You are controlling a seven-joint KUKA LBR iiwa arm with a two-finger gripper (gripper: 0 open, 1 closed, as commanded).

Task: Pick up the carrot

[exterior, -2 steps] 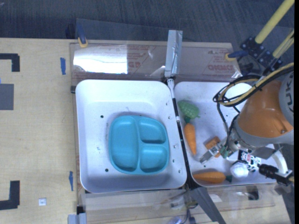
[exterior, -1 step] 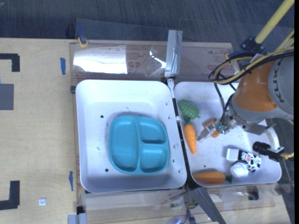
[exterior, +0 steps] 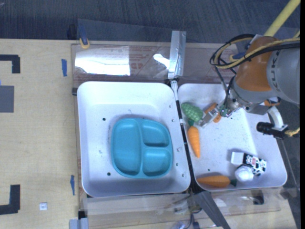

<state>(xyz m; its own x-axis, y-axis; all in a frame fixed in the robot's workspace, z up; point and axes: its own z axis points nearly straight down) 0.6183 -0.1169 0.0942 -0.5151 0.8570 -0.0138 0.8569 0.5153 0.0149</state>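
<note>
An orange carrot point(exterior: 194, 141) lies in the right bin point(exterior: 267, 142) against its left wall, pointing toward the front. A second orange carrot-like piece point(exterior: 214, 181) lies along the bin's front edge with a green end. My gripper point(exterior: 217, 113) hangs low over the back left of the right bin, just right of a green bumpy vegetable point(exterior: 191, 111) and up and to the right of the first carrot. I see nothing clearly held in it.
The left bin point(exterior: 95, 104) holds a blue divided plate point(exterior: 142, 147). In the right bin's front right corner sit a white block point(exterior: 237, 157), a black-and-white cow toy point(exterior: 256, 164) and a white ball point(exterior: 244, 174). The grey arm with its orange band point(exterior: 255, 68) comes in from the right.
</note>
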